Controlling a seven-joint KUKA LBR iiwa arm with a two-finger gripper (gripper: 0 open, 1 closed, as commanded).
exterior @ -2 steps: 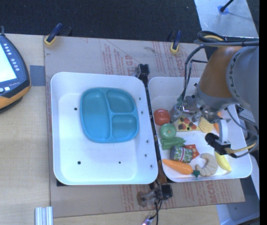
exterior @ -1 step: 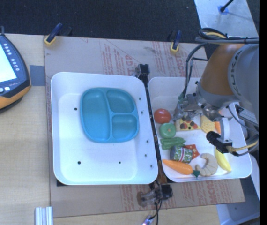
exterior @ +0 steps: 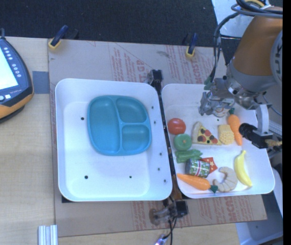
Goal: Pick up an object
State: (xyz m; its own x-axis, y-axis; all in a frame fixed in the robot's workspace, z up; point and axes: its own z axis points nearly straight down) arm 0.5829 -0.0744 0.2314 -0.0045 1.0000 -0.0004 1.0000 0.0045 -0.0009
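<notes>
Wooden desk [exterior: 18,162] bearing two white bins. The left bin [exterior: 69,137] holds a blue divided plate [exterior: 119,125]. The right bin [exterior: 186,93] holds toy foods: tomato [exterior: 176,125], pizza slice [exterior: 205,135], banana [exterior: 243,169], carrot [exterior: 193,181]. The gripper [exterior: 213,105] hangs over this bin's far part, near the tomato and pizza slice; whether its jaws are apart cannot be told.

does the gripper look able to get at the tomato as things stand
Probably yes. The tomato lies uncovered near the right bin's left wall, with bare floor between it and the gripper; the pizza slice sits beside it.
</notes>
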